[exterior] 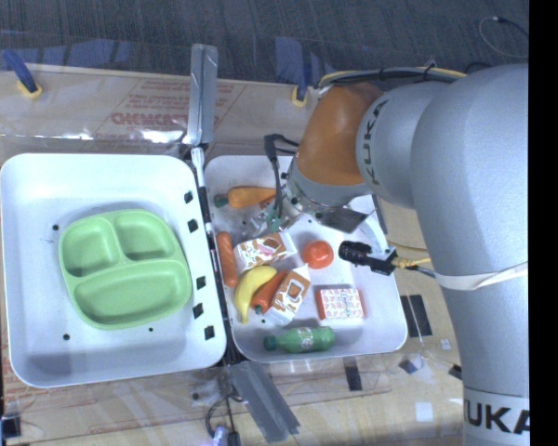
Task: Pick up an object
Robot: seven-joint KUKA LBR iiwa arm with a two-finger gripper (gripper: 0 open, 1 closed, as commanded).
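My gripper [272, 216] reaches down into the right bin [387, 328] near its back left corner, under the arm's orange band. It hangs just behind a small white and orange carton [263, 249] and beside an orange carrot [251, 195]. Around it lie a red tomato [319, 254], a yellow banana [248, 288], a second carton [292, 295], a red square pack [339, 303], a green bottle [300, 340] and an orange sausage-like piece [226, 258]. I see nothing held in the gripper.
The left bin [19, 342] holds a green divided plate [124, 268]. The big grey arm [446, 184] covers the right bin's back right part. A black cable plug [365, 257] juts over the bin beside the tomato.
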